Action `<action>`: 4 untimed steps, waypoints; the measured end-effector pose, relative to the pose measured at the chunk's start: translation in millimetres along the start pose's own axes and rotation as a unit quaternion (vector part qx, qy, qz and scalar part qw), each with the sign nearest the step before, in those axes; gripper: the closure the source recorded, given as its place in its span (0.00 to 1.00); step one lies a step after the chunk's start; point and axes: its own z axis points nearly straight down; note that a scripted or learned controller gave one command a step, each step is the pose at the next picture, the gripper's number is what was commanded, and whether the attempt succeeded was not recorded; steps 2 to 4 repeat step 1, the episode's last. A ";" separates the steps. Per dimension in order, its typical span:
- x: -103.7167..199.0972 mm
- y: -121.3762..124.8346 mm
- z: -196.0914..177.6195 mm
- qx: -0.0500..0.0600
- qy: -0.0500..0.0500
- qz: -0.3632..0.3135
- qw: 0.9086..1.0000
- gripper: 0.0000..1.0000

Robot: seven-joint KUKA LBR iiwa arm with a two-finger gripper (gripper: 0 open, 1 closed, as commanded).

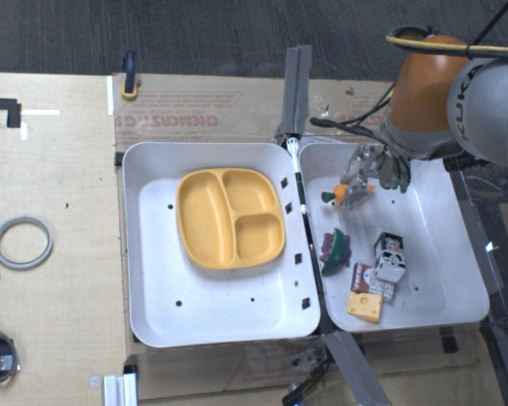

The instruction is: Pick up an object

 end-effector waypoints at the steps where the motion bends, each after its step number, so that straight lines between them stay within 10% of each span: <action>1: 24.5 69.5 -89.8 -0.001 0.002 -0.015 1.000 1.00; 4: 24.5 69.5 -89.8 -0.001 0.002 -0.015 1.000 1.00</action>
